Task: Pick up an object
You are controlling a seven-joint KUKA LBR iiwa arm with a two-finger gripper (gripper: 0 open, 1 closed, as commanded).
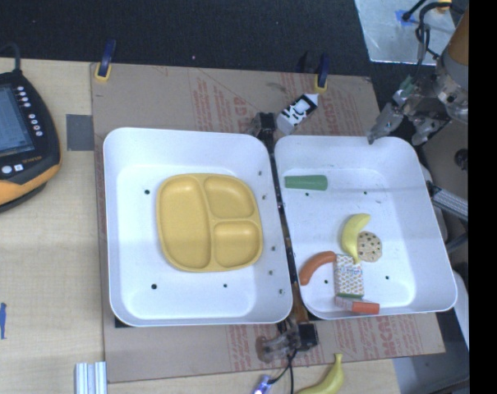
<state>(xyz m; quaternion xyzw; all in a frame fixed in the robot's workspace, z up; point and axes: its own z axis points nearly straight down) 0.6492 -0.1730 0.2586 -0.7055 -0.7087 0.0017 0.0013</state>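
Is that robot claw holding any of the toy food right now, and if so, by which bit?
Nothing is held. The gripper hangs above the right bin's far corner with nothing between its fingers.

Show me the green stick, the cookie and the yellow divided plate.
green stick [306, 183], camera view, its middle.
cookie [369, 246], camera view, center of its speckled face.
yellow divided plate [181, 220], camera view, floor of its large left compartment.

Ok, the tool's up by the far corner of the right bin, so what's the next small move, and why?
Probably bring the tool inward over the right bin toward the green stick. The tool sits at the bin's far right corner, above nothing graspable, and the stick lies alone, apart from the crowded banana and cookie.
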